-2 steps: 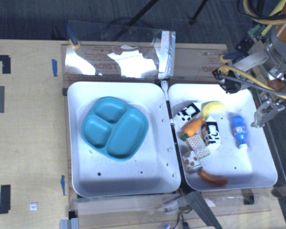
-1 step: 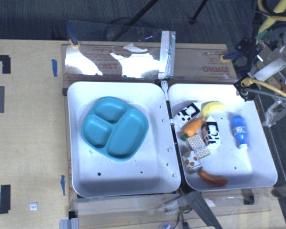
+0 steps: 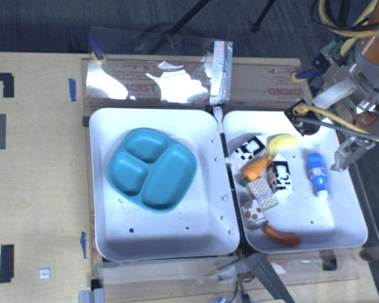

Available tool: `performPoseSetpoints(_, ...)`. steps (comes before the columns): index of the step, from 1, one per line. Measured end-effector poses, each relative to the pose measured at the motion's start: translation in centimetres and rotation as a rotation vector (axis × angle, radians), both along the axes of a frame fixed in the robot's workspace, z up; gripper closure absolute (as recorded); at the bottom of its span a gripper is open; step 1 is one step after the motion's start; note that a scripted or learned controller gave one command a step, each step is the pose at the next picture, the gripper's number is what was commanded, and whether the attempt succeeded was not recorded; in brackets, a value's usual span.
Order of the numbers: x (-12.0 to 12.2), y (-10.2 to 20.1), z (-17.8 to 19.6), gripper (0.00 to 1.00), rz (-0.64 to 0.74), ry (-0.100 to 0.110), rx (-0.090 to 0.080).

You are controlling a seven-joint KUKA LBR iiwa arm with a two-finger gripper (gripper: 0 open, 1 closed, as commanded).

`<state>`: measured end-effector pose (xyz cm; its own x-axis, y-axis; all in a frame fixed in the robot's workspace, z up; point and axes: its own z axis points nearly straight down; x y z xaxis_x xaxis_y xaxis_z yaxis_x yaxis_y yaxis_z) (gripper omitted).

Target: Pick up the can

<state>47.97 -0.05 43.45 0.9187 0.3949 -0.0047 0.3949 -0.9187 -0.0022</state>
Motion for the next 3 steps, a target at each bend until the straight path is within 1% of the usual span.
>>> performPoseSetpoints(1,0.0,4.2,0.0,0.0,-0.057,-0.005,-0.001)
performPoseSetpoints(2,0.0,6.9,0.0,0.0,-0.159,-0.007,-0.002)
performPoseSetpoints(3,0.0,13.2,0.0,0.0,-0.207,-0.008,-0.002)
